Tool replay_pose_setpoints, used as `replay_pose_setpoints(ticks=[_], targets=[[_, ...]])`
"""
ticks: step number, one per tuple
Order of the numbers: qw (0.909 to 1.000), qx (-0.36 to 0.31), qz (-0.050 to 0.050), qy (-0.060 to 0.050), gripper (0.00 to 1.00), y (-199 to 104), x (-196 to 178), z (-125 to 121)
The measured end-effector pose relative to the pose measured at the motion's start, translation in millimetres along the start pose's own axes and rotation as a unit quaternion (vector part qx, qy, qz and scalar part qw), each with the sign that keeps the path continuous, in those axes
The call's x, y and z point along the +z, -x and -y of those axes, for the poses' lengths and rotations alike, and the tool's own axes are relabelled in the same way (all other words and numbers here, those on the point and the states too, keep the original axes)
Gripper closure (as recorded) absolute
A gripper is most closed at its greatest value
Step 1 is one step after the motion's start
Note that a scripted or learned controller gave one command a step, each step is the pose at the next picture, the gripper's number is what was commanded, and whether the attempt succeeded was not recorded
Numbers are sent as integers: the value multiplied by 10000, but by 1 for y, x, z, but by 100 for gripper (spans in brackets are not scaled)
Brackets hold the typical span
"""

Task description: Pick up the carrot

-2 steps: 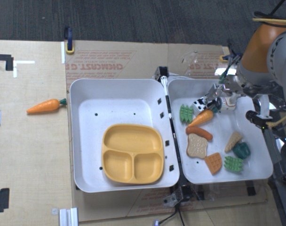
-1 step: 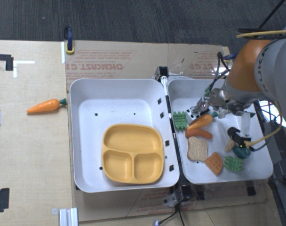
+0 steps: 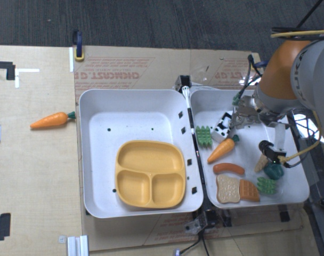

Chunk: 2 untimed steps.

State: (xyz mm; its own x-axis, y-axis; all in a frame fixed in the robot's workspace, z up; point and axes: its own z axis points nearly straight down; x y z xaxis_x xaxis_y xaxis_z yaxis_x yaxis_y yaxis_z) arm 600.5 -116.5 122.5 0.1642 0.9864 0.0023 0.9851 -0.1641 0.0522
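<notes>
Probably light, stiff and slick plastic, the carrot (image 3: 222, 149) lies just below the tool (image 3: 237, 122); grip across its thick middle. Tool's state: cannot tell.

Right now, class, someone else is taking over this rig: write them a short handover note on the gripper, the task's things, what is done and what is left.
Gripper: low over the right bin, just above the leafy end of the bin carrot; it holds nothing that can be seen.
Carrots: one lies slantwise in the right bin, between the green piece and the sausage. A second carrot lies on the bench, left of the left bin.
Done: approach only; no carrot is lifted.
Left: grasp the carrot and lift it.
</notes>
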Motion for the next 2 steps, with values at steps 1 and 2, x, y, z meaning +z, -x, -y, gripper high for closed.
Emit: replay_pose_setpoints(ticks=[1,2], targets=[[10000,7,3,-3,0,0,0,0],[9955,950,-34,-6,0,7,11,21]])
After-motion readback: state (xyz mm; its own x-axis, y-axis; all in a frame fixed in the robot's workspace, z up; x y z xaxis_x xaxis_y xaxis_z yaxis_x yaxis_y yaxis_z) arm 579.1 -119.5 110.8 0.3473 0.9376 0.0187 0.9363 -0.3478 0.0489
